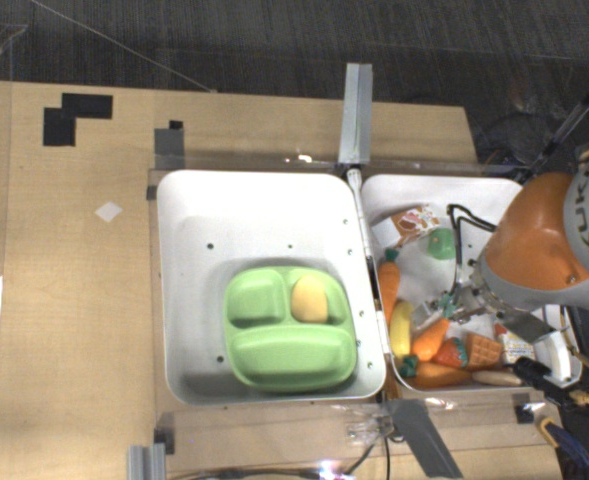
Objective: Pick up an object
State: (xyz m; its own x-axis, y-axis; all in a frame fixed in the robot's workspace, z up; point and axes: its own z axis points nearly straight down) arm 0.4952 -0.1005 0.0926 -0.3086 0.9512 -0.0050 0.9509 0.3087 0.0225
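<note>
The right bin [444, 190] holds a heap of toy food: a yellow banana [400, 328], an upright orange carrot [388, 283], another carrot [429, 341], a green round piece [441, 244], a brown-and-white packet [414, 222] and a waffle-like piece [483, 350]. My gripper [452, 306] reaches down into this bin from the right, just above the second carrot and right of the banana. The orange band of the arm [534, 243] hides the bin's right part.
In the left bin [204, 228] lies a green divided plate [289, 326] with a yellow lemon-like fruit [311, 298] in its upper right compartment. A metal post [355, 116] stands behind the wall between the bins. Wooden bench surface stretches to the left.
</note>
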